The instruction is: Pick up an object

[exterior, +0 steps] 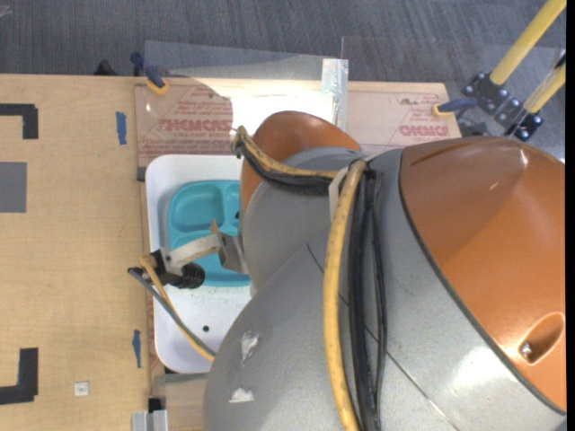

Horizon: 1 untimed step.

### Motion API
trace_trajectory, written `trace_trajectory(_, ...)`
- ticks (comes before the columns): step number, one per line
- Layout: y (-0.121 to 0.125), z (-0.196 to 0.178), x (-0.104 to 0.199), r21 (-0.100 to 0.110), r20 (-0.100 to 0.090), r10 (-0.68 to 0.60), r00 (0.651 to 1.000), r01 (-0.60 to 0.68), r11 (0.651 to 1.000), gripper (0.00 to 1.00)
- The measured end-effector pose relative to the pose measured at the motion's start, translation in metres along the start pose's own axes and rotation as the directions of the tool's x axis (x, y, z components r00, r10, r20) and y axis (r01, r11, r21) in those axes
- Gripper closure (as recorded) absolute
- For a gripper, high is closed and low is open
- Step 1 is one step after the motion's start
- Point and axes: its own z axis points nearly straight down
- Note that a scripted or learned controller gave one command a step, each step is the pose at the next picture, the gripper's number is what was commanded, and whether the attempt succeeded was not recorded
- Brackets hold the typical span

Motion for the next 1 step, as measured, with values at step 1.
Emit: trace_trajectory(1, -0.0009, -0.0911, 0.0011, 0.001, -0.006, -0.360, 0.933, 0.360, 0.933, 1.00)
